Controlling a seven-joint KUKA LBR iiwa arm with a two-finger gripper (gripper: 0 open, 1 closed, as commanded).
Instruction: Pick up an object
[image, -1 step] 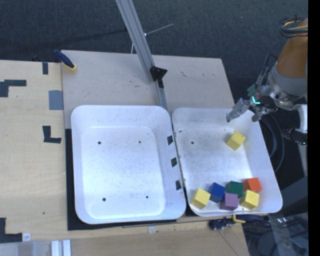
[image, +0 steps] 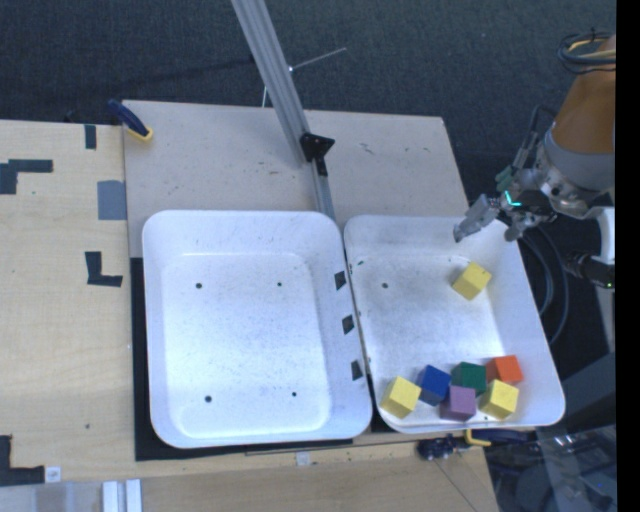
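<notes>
A yellow cube (image: 471, 280) lies alone in the upper right part of the right bin (image: 400, 300). Along that bin's front wall sit several cubes close together: yellow (image: 402, 396), blue (image: 434, 383), green (image: 467, 376), purple (image: 461, 401), orange (image: 505, 369) and another yellow (image: 500, 398). My gripper (image: 493, 226) hangs over the bin's far right corner, above and slightly right of the lone yellow cube. It is open, with nothing between its fingers.
The left bin (image: 240, 330) lies beside the right one. A slanted metal pole (image: 285, 90) runs down to the gap between the bins at the back. Black cables (image: 560, 290) hang off the bench's right side. A small blue and yellow tool (image: 130, 118) lies far left.
</notes>
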